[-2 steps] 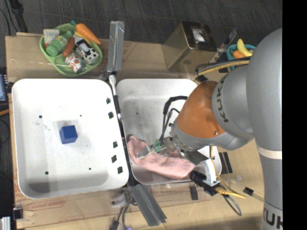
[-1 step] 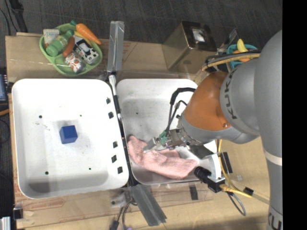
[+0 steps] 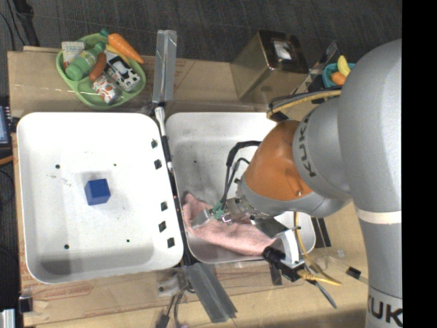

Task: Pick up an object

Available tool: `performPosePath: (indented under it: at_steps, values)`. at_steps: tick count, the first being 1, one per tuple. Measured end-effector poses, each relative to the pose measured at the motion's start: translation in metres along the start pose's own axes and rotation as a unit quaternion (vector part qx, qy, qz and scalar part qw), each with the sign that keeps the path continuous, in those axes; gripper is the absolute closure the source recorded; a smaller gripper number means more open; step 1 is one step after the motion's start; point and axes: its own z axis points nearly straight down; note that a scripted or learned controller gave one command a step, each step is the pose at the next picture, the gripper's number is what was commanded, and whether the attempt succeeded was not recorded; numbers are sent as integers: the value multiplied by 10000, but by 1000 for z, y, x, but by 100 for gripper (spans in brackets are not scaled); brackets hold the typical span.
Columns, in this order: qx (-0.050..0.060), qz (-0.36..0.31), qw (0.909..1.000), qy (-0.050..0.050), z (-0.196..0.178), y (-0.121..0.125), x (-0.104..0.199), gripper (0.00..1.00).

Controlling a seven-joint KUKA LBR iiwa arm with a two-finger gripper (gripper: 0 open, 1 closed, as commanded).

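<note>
Lighting: even, bright overhead. Shallow white plastic left bin (image 3: 41,183) slightly overexposed; soft shadows along its walls. Focus mildly soft, possibly compression.

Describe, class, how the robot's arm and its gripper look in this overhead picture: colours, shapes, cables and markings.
The arm is built of bulky, rounded grey segments with a glossy orange band above the wrist. Black KUKA lettering runs along the grey shell beside that band, and more shows at the lower right. Thin black cables loop from the wrist down towards the gripper, a small metal assembly with a green part on it.
</note>
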Motion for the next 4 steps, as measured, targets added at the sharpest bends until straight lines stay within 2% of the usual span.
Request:
performPosePath:
  at_steps: [1, 2, 3, 4]
  values:
    - [10, -24, 10000, 7, -9, 0, 0, 100]
    - [10, -27, 10000, 4, -9, 0, 0, 0]
    - [21, -48, 10000, 11, -18, 1, 1, 100]
    - [-3, -362, 9993, -4, -78, 5, -18, 100]
